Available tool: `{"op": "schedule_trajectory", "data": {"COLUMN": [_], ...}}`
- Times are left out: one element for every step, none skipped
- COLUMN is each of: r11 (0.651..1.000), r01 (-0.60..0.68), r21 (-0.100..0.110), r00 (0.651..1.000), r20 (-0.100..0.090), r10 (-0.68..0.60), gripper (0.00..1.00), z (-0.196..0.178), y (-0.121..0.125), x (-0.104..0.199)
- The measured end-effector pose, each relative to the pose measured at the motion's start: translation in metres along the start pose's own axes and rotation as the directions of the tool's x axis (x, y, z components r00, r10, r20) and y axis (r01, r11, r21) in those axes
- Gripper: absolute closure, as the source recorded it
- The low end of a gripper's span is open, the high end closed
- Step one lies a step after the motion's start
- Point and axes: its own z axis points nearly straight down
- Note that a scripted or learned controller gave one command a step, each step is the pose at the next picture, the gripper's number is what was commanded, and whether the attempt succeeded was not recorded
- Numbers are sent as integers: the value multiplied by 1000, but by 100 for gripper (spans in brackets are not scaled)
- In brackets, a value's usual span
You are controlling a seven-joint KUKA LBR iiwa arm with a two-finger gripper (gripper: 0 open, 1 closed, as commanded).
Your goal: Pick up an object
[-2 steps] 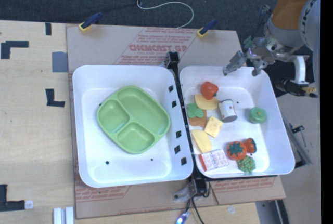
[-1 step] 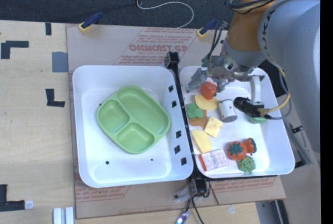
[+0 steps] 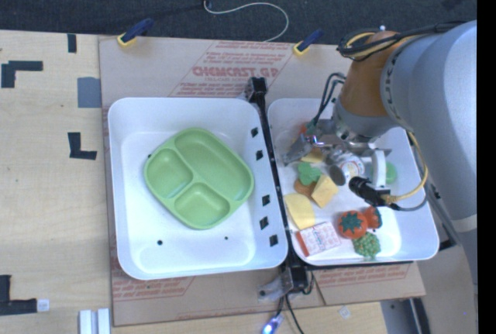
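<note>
Reaching stage: hand (image 3: pixel 335 160), grip state impossible to tell, low over toy food in the right bin (image 3: pixel 415 235); next, closing on the yellow wedge (image 3: pixel 325 191).

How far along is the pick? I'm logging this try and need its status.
Done: the grey arm's gripper is down in the right white bin, among the toy foods near the yellow wedge-shaped block. In hand: nothing visibly held. Left: grasp and lift an item. The green divided plastic tray lies in the left bin.
</note>
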Motion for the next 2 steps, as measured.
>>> {"op": "schedule_trajectory", "data": {"r11": [1000,1000], "r01": [11,12], "r21": [-4,-17], "r00": [1000,1000], "r20": [0,0], "r10": [-11,-12], "gripper": [100,100], "z": [-14,-107], "y": [3,35], "x": [6,89]}}
